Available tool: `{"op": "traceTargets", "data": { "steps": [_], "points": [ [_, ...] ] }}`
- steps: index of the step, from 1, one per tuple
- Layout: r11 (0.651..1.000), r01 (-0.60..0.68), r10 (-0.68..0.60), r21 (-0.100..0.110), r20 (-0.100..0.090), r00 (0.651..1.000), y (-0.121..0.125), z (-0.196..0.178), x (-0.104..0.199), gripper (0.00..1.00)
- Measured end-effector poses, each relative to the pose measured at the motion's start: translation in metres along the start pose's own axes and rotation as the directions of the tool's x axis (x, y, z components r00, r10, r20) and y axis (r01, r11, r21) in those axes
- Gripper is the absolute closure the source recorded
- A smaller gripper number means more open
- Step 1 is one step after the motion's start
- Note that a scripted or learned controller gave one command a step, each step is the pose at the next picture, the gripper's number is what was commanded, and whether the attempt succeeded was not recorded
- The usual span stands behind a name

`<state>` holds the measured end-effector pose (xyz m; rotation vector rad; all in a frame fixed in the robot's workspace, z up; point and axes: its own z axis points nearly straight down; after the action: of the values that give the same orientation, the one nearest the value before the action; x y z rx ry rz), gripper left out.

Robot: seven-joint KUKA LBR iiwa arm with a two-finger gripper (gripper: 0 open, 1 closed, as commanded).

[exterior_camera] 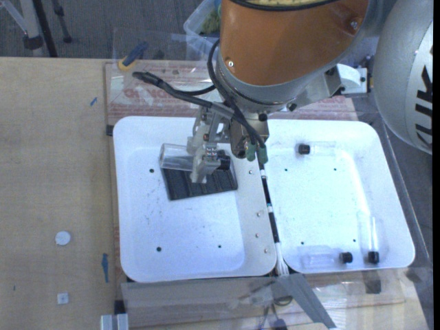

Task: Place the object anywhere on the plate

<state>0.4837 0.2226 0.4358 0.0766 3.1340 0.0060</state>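
Note:
A dark ribbed rectangular plate (201, 183) lies in the left bin (137, 205), near its upper middle. A clear vial (176, 157) lies across the plate's far edge, and a black cap-like piece (222, 161) shows at its right. My gripper (206, 158) hangs straight over the vial and the plate's top edge, and its metal parts cover the vial's middle. Whether the vial is touching the plate or held just above it cannot be told.
The right bin (385, 184) holds a small black-capped piece (303, 148) at its top left. Two clear vials with black caps (328, 258) (372, 243) lie along its lower right. The arm's orange band (289, 26) looms over the bins' far side. Bare bench lies to the left.

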Motion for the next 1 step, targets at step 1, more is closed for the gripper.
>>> {"op": "traceTargets", "data": {
  "steps": [1],
  "points": [
    [0.948,0.317,-0.317,0.001,-0.006,0.948,0.0024,0.0217,0.0045,1.00]
  ]
}}
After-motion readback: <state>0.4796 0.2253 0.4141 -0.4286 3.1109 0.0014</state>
